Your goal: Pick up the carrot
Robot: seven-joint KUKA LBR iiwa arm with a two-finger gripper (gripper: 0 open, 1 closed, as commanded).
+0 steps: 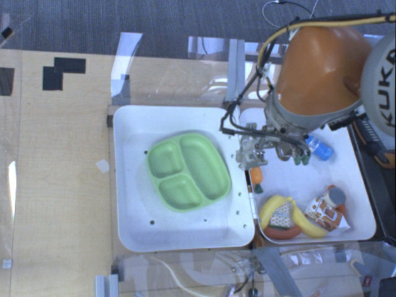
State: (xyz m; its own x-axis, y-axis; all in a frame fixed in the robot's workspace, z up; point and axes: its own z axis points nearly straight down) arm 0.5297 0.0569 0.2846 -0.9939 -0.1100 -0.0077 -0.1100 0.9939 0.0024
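Nearest the camera, at the front of the right shallow white plastic bin [362, 218], lie a curved yellow banana [307, 223], a red sausage-shaped toy [282, 232] beside it, and a small orange-and-white printed carton [324, 211] with a grey cap. The light wooden bench [55, 184] carries both bins, and in the left shallow white plastic bin [133, 228] a pale green three-compartment plastic plate [188, 171] rests near the middle. Farther back, the small orange carrot [255, 176] lies at the left edge of the right bin, just beside the wall between the two bins. The metal two-finger end effector [252, 159] hangs directly above the carrot, its tips just over it; whether its fingers are spread or pressed together cannot be told. A small blue bottle-like toy [320, 149] lies behind, to the right. Beyond rises the grey arm with its orange band [318, 67].
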